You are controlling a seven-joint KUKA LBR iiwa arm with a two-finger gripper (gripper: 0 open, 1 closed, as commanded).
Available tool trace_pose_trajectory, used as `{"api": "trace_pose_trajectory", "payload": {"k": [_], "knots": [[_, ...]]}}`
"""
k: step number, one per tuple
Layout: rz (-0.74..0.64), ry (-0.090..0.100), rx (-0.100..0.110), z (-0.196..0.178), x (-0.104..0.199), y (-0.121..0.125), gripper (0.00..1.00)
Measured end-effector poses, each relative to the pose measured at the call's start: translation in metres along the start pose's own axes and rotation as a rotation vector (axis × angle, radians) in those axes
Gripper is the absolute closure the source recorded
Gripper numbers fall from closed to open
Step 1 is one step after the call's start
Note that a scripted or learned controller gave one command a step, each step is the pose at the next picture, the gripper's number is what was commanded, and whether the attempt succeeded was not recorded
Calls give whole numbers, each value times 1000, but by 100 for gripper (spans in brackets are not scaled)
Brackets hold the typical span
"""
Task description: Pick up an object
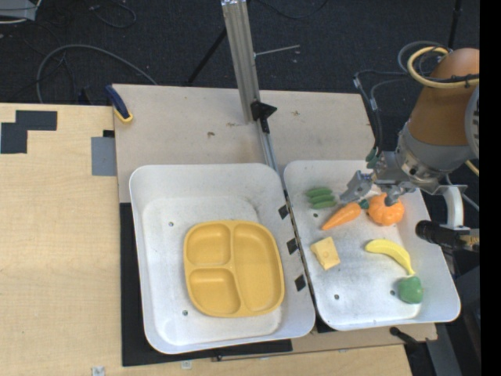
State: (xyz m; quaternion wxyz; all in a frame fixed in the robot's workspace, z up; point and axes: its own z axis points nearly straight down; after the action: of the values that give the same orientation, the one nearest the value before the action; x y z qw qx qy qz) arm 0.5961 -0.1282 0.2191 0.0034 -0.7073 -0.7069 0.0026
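The right bin holds several toy foods: an orange carrot, a round orange fruit, a green pea pod, a yellow cheese block, a yellow banana and a small green fruit. My gripper hangs over the bin's back part, just above the carrot's thick end and the orange fruit. Its fingers are spread open, one toward the carrot and one over the orange fruit, and I see nothing held between them.
A yellow divided plate lies in the left bin. A metal post rises behind the bins. The arm's orange band and cables stand at the right edge. Black clips line the gap between the bins.
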Motion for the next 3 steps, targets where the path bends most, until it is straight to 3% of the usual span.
{"api": "trace_pose_trajectory", "payload": {"k": [2,3], "knots": [[0,1,1,106,-3,-14,0],[3,0,-2,93,-4,-13,100]]}}
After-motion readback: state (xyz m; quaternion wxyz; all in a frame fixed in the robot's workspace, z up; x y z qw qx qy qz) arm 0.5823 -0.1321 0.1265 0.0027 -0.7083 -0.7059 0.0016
